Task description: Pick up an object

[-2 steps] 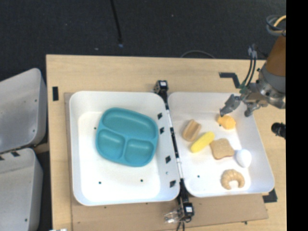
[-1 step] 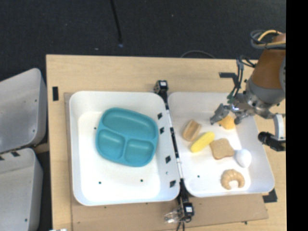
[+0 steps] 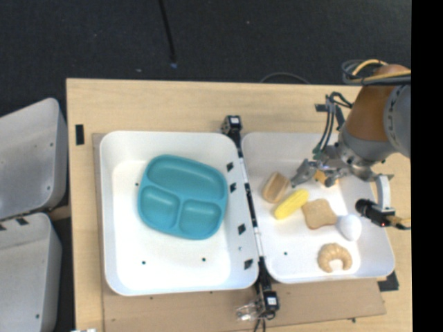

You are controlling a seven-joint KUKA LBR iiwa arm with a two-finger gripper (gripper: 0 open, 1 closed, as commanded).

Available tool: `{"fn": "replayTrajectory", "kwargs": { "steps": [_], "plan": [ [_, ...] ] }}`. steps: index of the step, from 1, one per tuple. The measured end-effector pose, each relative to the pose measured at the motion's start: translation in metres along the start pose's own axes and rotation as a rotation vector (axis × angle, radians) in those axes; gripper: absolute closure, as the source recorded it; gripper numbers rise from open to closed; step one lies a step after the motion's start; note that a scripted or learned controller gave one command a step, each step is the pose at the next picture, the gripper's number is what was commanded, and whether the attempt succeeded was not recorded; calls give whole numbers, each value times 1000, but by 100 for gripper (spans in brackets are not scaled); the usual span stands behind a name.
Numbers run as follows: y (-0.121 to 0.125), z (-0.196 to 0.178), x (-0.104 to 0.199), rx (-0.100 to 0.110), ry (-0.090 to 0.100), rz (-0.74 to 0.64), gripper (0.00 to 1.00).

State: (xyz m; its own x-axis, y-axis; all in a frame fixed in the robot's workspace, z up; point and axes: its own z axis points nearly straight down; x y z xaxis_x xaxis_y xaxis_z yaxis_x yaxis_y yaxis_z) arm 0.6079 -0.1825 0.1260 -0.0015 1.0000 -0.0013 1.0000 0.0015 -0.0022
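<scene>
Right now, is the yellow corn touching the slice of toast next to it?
Apart. The camera view shows a thin strip of white bin floor between the yellow corn and the toast slice.

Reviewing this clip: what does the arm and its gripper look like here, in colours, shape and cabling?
The arm is grey and rounded, with an orange band above the wrist. Thin dark cables loop beside the band, and a yellowish one arcs over its top. The gripper is dark metal with slim fingers, a small yellow-orange spot showing among them.

Smooth plastic plate (image 3: 183,196) (glossy bins (image 3: 124,261))
</scene>
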Motion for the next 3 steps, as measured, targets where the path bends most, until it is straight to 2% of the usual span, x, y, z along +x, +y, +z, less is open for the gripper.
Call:
{"fn": "replayTrajectory", "kwargs": {
  "steps": [1, 3],
  "plan": [
    [1, -14, -2, -7, -1, 2, 100],
    [-7, -117, -5, -8, -1, -1, 100]
  ]
}}
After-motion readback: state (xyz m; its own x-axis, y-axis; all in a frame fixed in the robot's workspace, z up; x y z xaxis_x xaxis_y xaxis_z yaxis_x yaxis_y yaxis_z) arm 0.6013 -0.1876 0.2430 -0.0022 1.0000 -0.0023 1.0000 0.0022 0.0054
